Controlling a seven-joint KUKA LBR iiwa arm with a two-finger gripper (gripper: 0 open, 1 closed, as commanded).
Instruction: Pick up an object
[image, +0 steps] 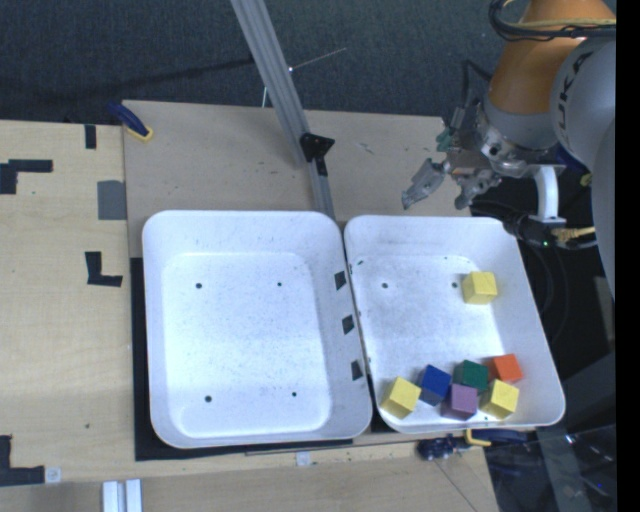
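My gripper (442, 194) hangs above the bench just beyond the far edge of the right bin (420, 300), open, with nothing between its fingers. In that bin a yellow cube (480, 287) lies alone near the right wall. Along the near edge sits a cluster: a yellow cube (402, 396), a blue cube (435, 382), a green cube (470, 375), a purple cube (463, 400), an orange cube (506, 367) and another yellow cube (502, 398).
The left bin (240, 320) lies beside the right one. A slanted metal pole (285, 90) with a black clamp crosses the bench behind the bins. Cables run along the right side near the arm.
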